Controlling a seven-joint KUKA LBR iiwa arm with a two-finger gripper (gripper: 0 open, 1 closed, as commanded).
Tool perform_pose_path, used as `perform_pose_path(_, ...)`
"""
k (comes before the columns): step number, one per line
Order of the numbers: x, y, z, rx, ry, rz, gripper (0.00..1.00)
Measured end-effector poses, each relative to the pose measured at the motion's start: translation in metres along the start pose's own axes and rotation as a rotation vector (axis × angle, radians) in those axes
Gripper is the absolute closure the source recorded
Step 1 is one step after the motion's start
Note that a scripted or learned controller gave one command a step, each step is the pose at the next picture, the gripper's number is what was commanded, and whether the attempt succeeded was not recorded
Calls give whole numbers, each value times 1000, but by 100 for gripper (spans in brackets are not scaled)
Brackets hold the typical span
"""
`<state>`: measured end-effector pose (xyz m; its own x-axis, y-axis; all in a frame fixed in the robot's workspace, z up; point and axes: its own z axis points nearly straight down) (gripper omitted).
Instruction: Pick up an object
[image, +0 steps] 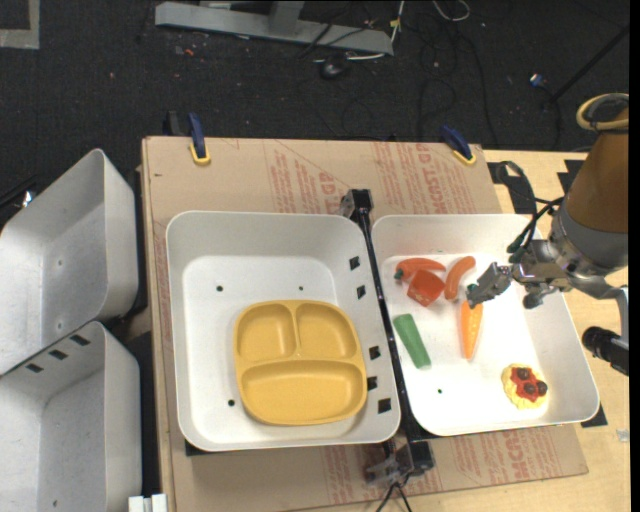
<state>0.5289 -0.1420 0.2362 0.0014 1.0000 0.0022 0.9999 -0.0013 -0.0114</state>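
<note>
The right bin (560, 340) holds a red pepper piece (423, 281), an orange sausage-shaped piece (459, 276), an orange carrot (470, 329), a green block (411, 340) and a small pizza slice (525, 386). My gripper (489, 285) hangs over this bin, just above the carrot's top end and right of the sausage piece. Its dark fingers point left and look open, with nothing between them. A yellow divided plate (299, 361) lies in the left bin (200, 250).
Two white bins stand stacked off the bench at the left (60, 260). The bench is a brown board (300, 170) with blue clamps at its far edge. Cables and a metal bar lie on the dark floor beyond.
</note>
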Motion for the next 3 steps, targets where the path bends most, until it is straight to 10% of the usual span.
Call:
perform_pose_path(1, 0, 2, -5, -10, -2, -2, 0)
perform_pose_path(3, 5, -17, 107, -5, 0, 0, 0)
